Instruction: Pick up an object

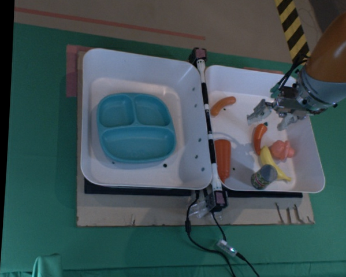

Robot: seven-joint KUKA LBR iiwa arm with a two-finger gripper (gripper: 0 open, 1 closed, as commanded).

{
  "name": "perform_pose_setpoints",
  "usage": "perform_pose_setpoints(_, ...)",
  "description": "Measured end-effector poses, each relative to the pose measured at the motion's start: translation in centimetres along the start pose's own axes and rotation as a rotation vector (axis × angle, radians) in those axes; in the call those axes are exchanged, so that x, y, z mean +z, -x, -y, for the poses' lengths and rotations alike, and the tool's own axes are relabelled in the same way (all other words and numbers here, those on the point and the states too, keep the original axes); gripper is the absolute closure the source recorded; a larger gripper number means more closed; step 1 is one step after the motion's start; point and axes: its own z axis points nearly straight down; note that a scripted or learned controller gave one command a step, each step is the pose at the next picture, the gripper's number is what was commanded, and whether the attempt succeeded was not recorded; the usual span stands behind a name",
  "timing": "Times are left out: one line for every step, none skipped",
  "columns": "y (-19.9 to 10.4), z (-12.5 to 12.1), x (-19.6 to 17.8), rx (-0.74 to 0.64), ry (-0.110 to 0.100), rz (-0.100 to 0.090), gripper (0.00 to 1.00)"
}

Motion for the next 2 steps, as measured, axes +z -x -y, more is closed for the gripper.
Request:
perform_pose_setpoints(-0.7,1.3,8.1,0.000,0.002,0.000,0.00)
perform_pose_setpoints(-0.6,1.2,6.9,0.003,0.007,0.002,1.00)
